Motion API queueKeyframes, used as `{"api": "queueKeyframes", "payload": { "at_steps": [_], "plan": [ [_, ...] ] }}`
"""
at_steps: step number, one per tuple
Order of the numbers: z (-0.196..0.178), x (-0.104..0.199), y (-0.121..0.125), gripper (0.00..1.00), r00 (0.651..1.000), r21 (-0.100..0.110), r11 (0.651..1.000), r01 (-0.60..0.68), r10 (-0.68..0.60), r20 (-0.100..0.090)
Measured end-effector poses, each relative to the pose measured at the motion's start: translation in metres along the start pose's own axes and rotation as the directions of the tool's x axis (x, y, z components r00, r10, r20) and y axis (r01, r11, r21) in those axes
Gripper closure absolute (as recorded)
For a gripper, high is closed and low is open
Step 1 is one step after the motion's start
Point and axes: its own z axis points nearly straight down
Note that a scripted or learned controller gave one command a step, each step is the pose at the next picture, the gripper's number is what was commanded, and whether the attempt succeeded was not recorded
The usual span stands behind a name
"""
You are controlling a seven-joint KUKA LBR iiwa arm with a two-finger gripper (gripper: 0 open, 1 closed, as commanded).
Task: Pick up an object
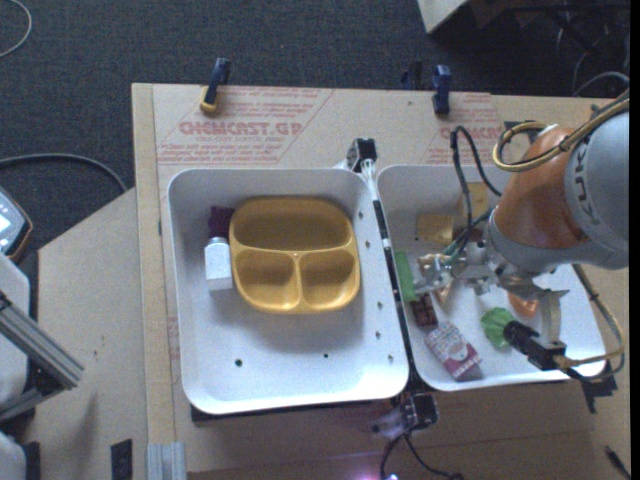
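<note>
My gripper (437, 273) reaches down into the right bin (590, 353), near its left side, below the grey arm with its orange band (535, 203). Around it lie a green strip (403, 274), a dark brown piece (425, 312), a pink and white packet (453, 352), a green lump (497, 325) and a tan block (435, 227). The gripper's tip sits just right of the green strip and above the brown piece. The wrist hides part of the bin floor behind it.
The left bin (190, 268) holds a yellow divided plate (295, 254), a white bottle (218, 264) and a small dark object (220, 216). The ridge where the two bins meet (385, 258) runs just left of the gripper. Cables trail over the right bin's front right corner (570, 363).
</note>
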Motion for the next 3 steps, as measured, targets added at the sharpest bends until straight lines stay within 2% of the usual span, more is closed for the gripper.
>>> {"api": "queueKeyframes", "payload": {
  "at_steps": [1, 3],
  "plan": [
    [-0.014, 0.003, 0.002, 1.00, 1.000, -0.008, 1.000, 0.001, -0.001, -0.003],
    [-0.111, 0.019, 0.003, 1.00, 1.000, -0.005, 1.000, 0.005, -0.005, 0.000]
  ]
}}
